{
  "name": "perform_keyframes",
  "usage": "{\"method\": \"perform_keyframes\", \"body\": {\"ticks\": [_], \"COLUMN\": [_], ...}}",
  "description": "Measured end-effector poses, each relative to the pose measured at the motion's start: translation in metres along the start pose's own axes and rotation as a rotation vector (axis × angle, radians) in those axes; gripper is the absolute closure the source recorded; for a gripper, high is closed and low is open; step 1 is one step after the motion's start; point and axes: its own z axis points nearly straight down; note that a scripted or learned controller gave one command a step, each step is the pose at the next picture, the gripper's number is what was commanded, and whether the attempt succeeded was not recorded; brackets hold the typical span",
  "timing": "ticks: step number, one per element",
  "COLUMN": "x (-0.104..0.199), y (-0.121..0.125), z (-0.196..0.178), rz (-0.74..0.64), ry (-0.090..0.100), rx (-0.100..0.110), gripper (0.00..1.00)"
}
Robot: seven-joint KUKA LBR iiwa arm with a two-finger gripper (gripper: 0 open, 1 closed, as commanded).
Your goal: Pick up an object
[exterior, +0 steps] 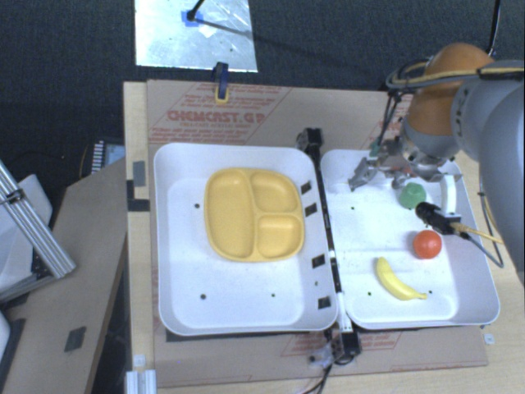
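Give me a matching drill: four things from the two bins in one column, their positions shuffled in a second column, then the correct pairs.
Things:
1. yellow divided plate
2. banana
3. red ball
4. green object

Places:
A. right bin, nearest the front rim
B. right bin, just below the claw
C. middle of the left bin
D. right bin, between the green object and the banana

Pairs: 1-C, 2-A, 3-D, 4-B

Even, fairly bright overhead light, white bins [246, 318] near blown out, glare on foil sheet [195, 21] at top, soft faint shadows, dark backdrop, slightly soft low-res, arm [492, 113] blurred at right
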Motion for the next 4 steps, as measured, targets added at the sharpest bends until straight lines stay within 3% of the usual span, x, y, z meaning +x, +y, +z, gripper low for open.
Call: {"method": "perform_keyframes", "body": {"ticks": [1, 4], "x": [-0.001, -0.004], "y": [0.002, -0.006], "z": [-0.014, -0.167], "rz": [-0.001, -0.002], "ry": [-0.001, -0.001], "rx": [-0.006, -0.008], "gripper": [1.0, 1.0]}}
